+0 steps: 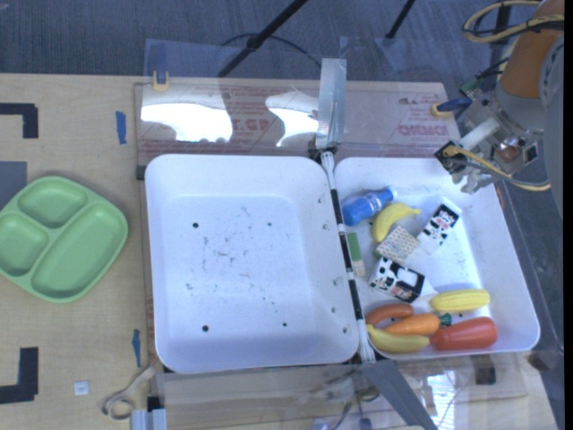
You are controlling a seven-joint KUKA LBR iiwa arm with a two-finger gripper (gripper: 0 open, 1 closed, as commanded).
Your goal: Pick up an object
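The right bin (pixel 525 305) holds several toy items. A blue bottle (pixel 365 206) and a yellow banana (pixel 394 218) lie near its back left. Beside them are a cow-patterned block (pixel 439 225), a tan waffle piece (pixel 402 243) and a second cow-patterned block (pixel 397 279). Along the front lie a yellow corn-like piece (pixel 460 301), a red pepper (pixel 466 332), an orange carrot (pixel 414 324) and another banana (pixel 394 340). My gripper (pixel 469 170) hangs over the bin's back right corner, above and apart from the objects, with nothing visibly in it.
The left bin (pixel 242 240) sits beside the right one, split from it by a central divider (pixel 345 240). A green sectioned plate (pixel 58 237) rests on the bench at far left. A clear panel (pixel 269 106) stands behind the bins. Yellow cables (pixel 501 16) loop by the arm.
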